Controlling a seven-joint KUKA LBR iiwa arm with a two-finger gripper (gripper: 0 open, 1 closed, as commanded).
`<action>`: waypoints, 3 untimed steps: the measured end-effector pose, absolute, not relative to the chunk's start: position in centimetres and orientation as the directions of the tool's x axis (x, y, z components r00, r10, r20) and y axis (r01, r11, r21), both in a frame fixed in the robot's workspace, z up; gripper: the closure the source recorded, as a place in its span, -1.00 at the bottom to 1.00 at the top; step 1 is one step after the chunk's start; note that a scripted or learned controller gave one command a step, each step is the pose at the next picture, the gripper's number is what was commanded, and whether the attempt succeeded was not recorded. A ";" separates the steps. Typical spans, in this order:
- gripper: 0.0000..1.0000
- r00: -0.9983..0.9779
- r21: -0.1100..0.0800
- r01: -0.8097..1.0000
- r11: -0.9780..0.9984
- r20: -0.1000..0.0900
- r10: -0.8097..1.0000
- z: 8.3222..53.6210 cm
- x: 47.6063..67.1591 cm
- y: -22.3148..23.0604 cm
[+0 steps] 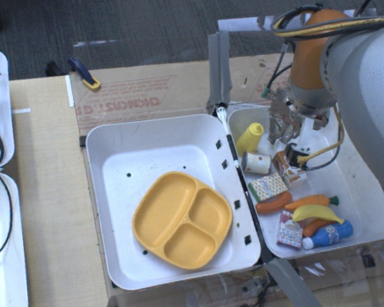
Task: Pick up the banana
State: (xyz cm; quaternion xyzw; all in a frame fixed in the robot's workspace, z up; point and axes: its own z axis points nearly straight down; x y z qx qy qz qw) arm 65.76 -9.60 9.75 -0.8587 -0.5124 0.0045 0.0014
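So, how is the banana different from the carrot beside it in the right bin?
The banana is yellow; the carrot is orange with a green end. The banana curves, while the carrot looks straight. The banana lies nearer the bin's front edge; the carrot lies just behind it. Both rest flat among the other items, close together, away from the gripper.

Yellow banana [317, 213] lay flat in right bin, nr front, curved, resting across orange toy veg, ungripped.
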 end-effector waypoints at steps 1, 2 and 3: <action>-1.00 0.475 -0.007 0.880 -0.475 -0.007 0.880 9.7 65.8 -9.6; -1.00 0.475 -0.007 0.880 -0.475 -0.007 0.880 9.7 65.8 -9.6; -1.00 0.689 -0.006 0.725 -0.689 -0.005 0.725 9.0 65.7 -9.3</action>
